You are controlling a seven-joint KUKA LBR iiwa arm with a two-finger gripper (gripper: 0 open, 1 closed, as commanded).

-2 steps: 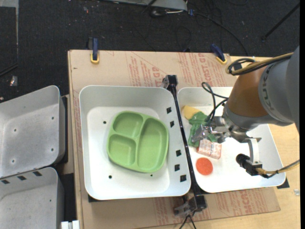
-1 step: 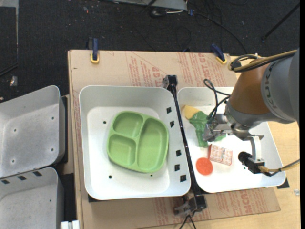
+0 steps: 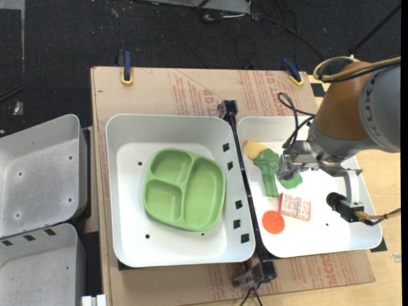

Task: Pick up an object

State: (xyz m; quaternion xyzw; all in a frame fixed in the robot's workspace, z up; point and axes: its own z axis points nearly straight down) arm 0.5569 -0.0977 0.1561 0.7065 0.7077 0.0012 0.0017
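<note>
Under the gripper: a green toy [image 3: 268,162] lies in the right bin [image 3: 325,238]. Your gripper [image 3: 290,169] is over the toy's right end, and you cannot tell whether the two touch.
Grip state: from this view you cannot tell whether it is released, clenched or grasping the toy.
Toy's lie: the broad part spreads to the gripper's left, and a narrow stem runs from there toward the near rim.
Up and left of the gripper: a yellow piece [image 3: 254,149] sits just beside the toy's far end, near the wall between the bins.
Just below the gripper: a red-and-white packet [image 3: 294,206] lies flat, close to the toy's stem but apart from it.
Below and left of the gripper: an orange disc [image 3: 273,222] lies flat just beside the packet's lower left corner.
Behind the gripper: your arm [image 3: 357,116] reaches in from the right, with the orange band above the wrist.
Well left of the gripper: the left bin [image 3: 127,171] holds a green divided plate [image 3: 185,190], tilted a little, with three compartments.
Under both bins: you see a brown board [image 3: 178,88], clamped along its far edge.
</note>
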